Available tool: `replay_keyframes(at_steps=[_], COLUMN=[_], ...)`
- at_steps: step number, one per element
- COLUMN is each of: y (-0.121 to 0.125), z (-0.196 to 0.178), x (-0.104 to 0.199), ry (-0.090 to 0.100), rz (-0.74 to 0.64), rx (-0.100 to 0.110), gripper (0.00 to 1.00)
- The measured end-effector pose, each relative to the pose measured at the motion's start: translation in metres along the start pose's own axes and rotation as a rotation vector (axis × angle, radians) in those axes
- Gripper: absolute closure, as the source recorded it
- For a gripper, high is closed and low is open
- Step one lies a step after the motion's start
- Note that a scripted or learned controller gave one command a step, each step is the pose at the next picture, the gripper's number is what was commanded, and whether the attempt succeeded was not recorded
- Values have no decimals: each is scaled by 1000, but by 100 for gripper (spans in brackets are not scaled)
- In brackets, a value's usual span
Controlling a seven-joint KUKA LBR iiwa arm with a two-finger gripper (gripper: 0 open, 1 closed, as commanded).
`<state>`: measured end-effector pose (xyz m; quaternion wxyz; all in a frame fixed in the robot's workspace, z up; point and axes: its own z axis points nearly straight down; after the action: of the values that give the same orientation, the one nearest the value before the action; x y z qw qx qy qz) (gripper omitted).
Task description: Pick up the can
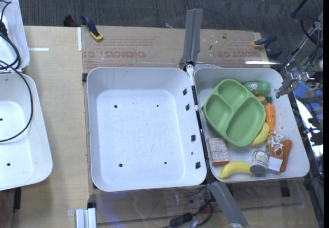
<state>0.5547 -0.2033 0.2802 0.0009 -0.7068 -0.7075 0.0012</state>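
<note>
At the near edge of the right bin [239,153] a banana [235,169] lies lengthwise along the front wall. The can [260,162] sits just beside the banana's right end, in the bin's near right corner, tilted with its lid end toward the front. A carton [276,152] leans against the can's right side, and a red-orange stick [286,150] lies just beyond it by the right wall. Left of the can, past the banana, a pink box [218,151] rests near the divider between the bins.

Farther back, a green plate [235,112] with three compartments fills the middle of the bin, tilted and resting on other things. A second banana [262,134] pokes out from under its right rim, and a carrot [270,117] lies beside that rim. Behind the plate a green bottle [257,87] lies on its side near the back wall.

The gripper [284,88] hangs over the bin's far right corner, well apart from the can and touching none of the items; whether it is spread or closed cannot be told from here.

The left bin [93,119] stands just beside the right one. Beyond both bins, cardboard [133,49] covers the bench [51,57], with a clamp [92,29] at its far left corner and another clamp [264,41] at the far right.
</note>
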Motion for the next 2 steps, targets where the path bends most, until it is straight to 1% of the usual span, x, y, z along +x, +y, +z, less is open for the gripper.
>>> replay_keyframes(at_steps=[1,2], y=[-19,19], z=[-39,12], x=[-14,-9], ry=[-1,0], rz=[309,295], rx=[-1,2], gripper=[0,0])
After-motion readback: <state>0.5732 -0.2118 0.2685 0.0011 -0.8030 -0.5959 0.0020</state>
